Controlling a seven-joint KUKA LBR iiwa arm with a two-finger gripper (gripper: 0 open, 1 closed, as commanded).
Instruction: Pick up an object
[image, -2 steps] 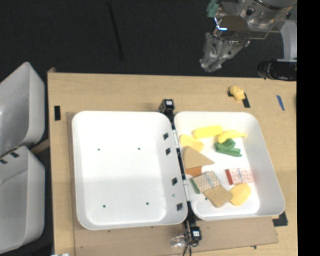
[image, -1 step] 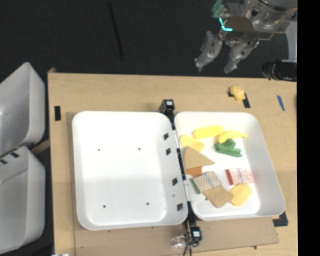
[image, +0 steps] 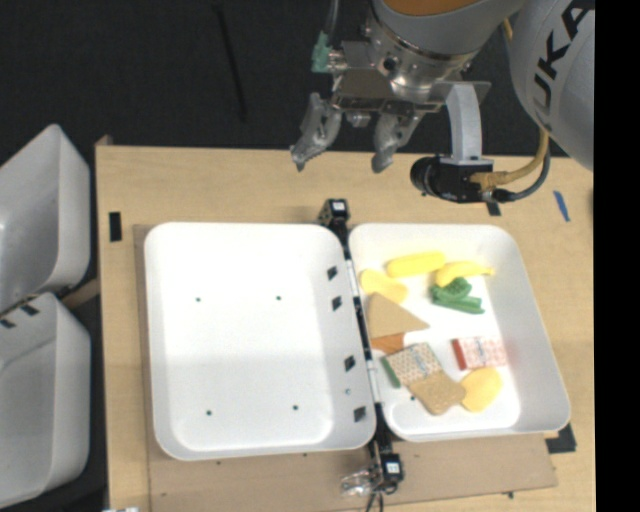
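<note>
Your tool (image: 346, 155) hangs high above the counter (image: 240, 180), beyond the far edge of the right bin (image: 530, 300), its two fingers spread wide with nothing between them. No item is chosen yet, so the step in hand is to pick a target and line up over it.

Take the right bin as your landmark: everything you could lift lies inside it. Along its far side sit two smooth, rounded yellow pieces (image: 415, 264), shaped like bananas or corn, lying end to end. Just beside them, toward the bin's middle, lies a knobbly green piece (image: 456, 295). Against the wall shared with the left bin (image: 240, 335) rests a flat tan wedge (image: 395, 318), and nearer you from it a checked flat piece (image: 414, 362) overlaps a tan biscuit-like slab (image: 438, 394). A small red-and-white block (image: 478, 351) and a rounded yellow lump (image: 481, 389) lie toward the bin's near right corner.

You would do best, I judge, with the red-and-white block or the yellow lump: each stands a little apart, with room for a finger on either side. The flat wedge and slab look thin and hug the floor, so fingers may slide over them. Smooth plastic may slip, so centre over the piece and come straight down.
</note>
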